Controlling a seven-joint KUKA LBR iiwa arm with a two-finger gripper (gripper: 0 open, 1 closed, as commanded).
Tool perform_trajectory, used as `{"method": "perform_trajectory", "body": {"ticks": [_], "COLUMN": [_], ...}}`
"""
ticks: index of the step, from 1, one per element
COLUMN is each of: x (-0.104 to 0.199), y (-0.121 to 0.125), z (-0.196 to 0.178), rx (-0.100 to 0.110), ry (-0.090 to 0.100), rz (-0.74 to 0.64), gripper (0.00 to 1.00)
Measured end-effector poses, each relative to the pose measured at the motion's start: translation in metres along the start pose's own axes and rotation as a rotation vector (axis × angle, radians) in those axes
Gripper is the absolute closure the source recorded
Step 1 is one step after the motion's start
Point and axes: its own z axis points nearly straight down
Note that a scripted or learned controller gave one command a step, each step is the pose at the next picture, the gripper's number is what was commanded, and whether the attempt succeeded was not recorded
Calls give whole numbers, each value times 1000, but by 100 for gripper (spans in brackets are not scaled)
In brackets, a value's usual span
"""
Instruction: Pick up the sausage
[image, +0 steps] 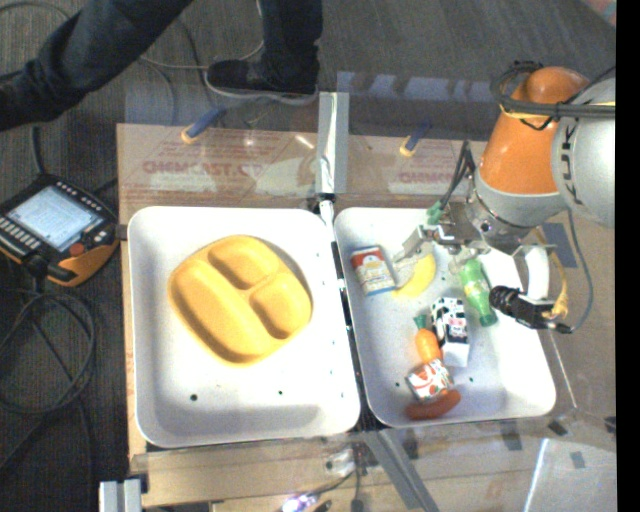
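A: The arm (545, 140) hangs over the right bin (520, 385). Where's the sausage (434, 407)?

B: At the near edge, touching the red-white carton (429, 380). The gripper (425, 240) stands wide and bare above the banana (420, 274); approach from the rim side, avoiding the carton.

— What can't you make out?
— My jaws' stance is lost under my wrist. The dark red sausage (434, 404) lies half tucked beneath a red-and-white packet (429, 379).
— Anything cut off?
— My grey arm (598, 150), at the right edge.
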Motion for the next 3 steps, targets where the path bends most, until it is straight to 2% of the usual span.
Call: {"method": "perform_trajectory", "body": {"ticks": [1, 2, 3], "x": [1, 54, -6], "y": [1, 45, -1], "z": [-5, -66, 2], "rx": [7, -1, 0], "ry": [2, -4, -4], "rz": [-4, -278, -176], "gripper": [100, 100, 100]}}
